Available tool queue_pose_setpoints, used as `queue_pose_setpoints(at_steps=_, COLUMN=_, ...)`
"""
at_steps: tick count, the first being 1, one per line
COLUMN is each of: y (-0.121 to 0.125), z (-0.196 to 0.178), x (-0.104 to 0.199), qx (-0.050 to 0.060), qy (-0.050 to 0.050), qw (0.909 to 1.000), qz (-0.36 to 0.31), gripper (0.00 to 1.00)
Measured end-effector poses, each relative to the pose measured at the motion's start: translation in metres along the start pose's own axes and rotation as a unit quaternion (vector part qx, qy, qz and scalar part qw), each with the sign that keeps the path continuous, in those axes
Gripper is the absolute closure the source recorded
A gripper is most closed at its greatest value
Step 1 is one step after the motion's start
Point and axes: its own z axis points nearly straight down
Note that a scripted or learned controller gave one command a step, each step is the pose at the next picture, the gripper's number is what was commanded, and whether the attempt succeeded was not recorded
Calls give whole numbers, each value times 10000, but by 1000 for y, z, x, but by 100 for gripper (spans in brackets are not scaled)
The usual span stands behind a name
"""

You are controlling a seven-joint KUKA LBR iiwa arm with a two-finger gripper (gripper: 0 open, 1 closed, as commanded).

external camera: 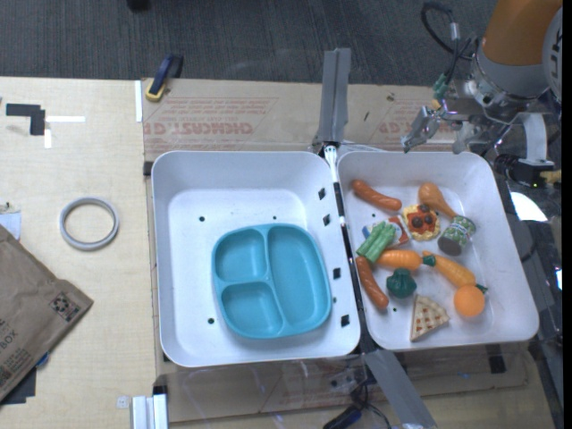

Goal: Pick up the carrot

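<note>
the pincer hangs spread and bare above the right bin's far rim, well apart from the carrot.

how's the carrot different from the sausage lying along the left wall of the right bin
The carrot is bright orange with a green stub at its lower end; the sausage is reddish-brown with no green. The carrot tapers, while the sausage keeps an even width with rounded ends. The carrot lies near the orange ball; the sausage lies by the right bin's left wall, beside the broccoli. Both lie flat, slanting down to the right.
</note>
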Motion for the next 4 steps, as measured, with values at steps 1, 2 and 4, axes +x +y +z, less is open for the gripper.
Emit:
queue_pose_setpoints(at_steps=1, y=-48, z=79, x=-36, qx=-7, qy=-4, qw=9962, qz=-867, gripper=0)
queue_pose_setpoints(at_steps=2, y=-113, z=83, x=-87, qx=-11, qy=-3, qw=9819, qz=-1892, gripper=0)
queue_pose_setpoints(at_steps=4, y=-129, z=160, x=-96, qx=-21, qy=-7, qw=9835, qz=-1808, gripper=100)
